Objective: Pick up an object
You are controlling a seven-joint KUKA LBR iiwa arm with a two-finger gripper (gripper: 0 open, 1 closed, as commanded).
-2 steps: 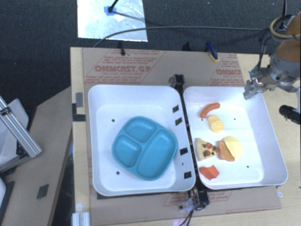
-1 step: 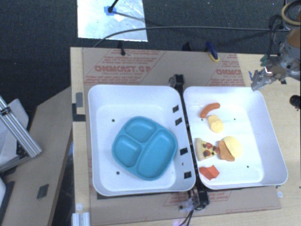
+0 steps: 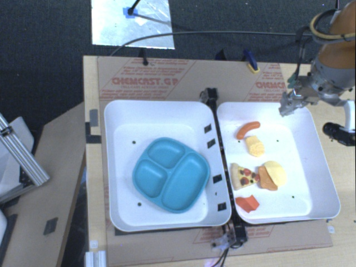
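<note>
Sausage (image 3: 248,129) lay nearest my gripper (image 3: 289,105), which hung above the right bin's (image 3: 322,166) far corner; I couldn't tell its spread.

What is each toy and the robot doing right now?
Blue tray: flat in the left bin, nothing on it.
Sausage: lying loose in the right bin.
Yellow piece: lying just below the sausage.
Pizza slice: flat, beside the burger.
Red piece: lying alone.
Pincer: above the right bin's far corner, holding nothing.
</note>
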